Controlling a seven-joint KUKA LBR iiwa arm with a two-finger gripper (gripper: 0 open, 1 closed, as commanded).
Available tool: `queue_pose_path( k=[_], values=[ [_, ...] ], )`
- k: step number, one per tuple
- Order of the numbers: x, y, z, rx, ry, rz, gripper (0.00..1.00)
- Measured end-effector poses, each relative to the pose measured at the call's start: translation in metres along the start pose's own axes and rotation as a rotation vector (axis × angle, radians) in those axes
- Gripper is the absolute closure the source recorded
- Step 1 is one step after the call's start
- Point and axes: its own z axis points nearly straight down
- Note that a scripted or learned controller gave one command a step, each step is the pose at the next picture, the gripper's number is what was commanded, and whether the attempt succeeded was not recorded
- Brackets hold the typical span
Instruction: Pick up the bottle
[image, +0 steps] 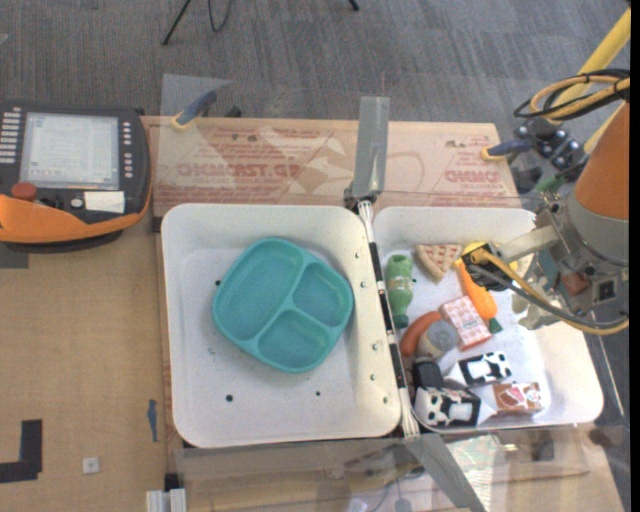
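Note:
A small green bottle (399, 285) lies along the left wall of the right bin (585, 370), just right of the divider between the bins. My gripper (556, 291) hangs over the right side of that bin, well to the right of the bottle, with cables looped around it. Several toys lie between the gripper and the bottle. I see nothing held in the gripper.
The left bin (190, 300) holds a teal divided plate (284, 304). In the right bin lie a waffle slice (438, 260), an orange carrot (476, 291), a red-and-white box (466, 321), a black-and-white toy (445, 405) and other small items. A teach pendant (70, 170) sits at the far left.

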Motion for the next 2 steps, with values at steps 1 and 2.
queue_pose_path(
  k=[1,2],
  values=[
    [0.000,0.000,0.000,0.001,-0.001,0.000,0.00],
    [-0.024,0.092,0.022,0.003,-0.002,0.006,0.00]
  ],
)
